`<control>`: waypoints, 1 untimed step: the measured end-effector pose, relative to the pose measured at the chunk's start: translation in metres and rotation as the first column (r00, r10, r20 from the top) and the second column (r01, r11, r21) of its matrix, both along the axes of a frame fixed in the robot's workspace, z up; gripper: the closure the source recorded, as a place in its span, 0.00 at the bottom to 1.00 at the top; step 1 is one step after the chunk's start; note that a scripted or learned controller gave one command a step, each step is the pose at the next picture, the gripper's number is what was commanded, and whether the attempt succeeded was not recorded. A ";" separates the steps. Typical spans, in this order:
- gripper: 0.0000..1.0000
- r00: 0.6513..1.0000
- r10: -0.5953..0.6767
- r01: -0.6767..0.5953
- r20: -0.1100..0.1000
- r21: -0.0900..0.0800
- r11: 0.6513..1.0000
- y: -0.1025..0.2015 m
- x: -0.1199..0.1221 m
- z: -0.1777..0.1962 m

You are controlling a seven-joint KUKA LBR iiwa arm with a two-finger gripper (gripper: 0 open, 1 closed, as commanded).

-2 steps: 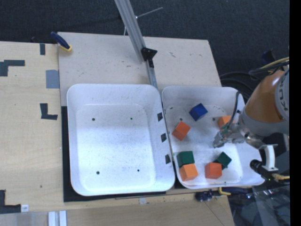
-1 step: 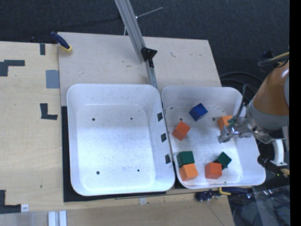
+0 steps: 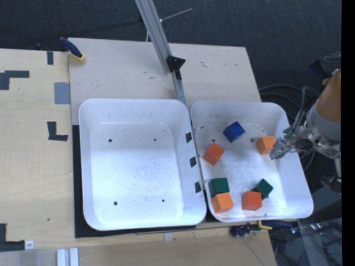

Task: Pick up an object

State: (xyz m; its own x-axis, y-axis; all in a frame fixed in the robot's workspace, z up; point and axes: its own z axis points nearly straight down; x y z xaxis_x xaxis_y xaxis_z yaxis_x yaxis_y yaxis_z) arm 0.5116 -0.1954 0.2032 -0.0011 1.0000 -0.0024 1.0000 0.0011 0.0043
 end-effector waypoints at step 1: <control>1.00 1.000 0.000 0.000 -0.001 0.000 1.000 -0.008 -0.003 0.047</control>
